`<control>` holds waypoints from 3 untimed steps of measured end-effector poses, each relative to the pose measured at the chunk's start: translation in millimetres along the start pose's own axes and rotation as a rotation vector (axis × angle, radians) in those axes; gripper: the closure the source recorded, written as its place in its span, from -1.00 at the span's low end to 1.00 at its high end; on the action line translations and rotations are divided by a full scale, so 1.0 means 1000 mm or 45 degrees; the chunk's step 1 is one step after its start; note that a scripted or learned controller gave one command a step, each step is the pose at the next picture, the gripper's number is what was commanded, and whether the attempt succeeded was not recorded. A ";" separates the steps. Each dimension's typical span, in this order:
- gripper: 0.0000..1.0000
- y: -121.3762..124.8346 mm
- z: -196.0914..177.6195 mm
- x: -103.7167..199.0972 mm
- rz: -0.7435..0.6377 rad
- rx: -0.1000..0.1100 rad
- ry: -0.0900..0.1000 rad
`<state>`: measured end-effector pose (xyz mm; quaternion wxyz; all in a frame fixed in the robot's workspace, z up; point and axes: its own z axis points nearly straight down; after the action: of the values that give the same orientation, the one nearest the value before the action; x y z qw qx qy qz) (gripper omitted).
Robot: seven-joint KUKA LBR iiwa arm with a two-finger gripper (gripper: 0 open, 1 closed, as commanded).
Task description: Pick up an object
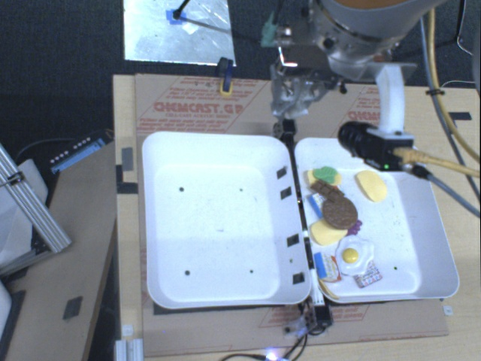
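Above the far rim between the two bins, gripper point(285, 120) hanging, grip state impossible to tell, toy fried egg point(353, 255), brown cookie point(339, 213), yellow piece point(371, 186) in right bin point(428, 239), left bin point(218, 216) alongside.

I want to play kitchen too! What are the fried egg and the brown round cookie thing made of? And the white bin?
The fried egg looks like smooth moulded plastic: glossy white with a bright yellow yolk, likely a toy. The brown round piece seems matte and dull, maybe plastic or rubber; I can't say which. The white bin looks like thin, slightly shiny plastic with rounded moulded edges.
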<state>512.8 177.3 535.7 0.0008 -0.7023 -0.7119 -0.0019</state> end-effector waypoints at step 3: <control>1.00 -0.019 0.002 0.054 0.002 0.002 0.000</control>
<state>493.2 231.0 533.4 0.0013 -0.7030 -0.7112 -0.0015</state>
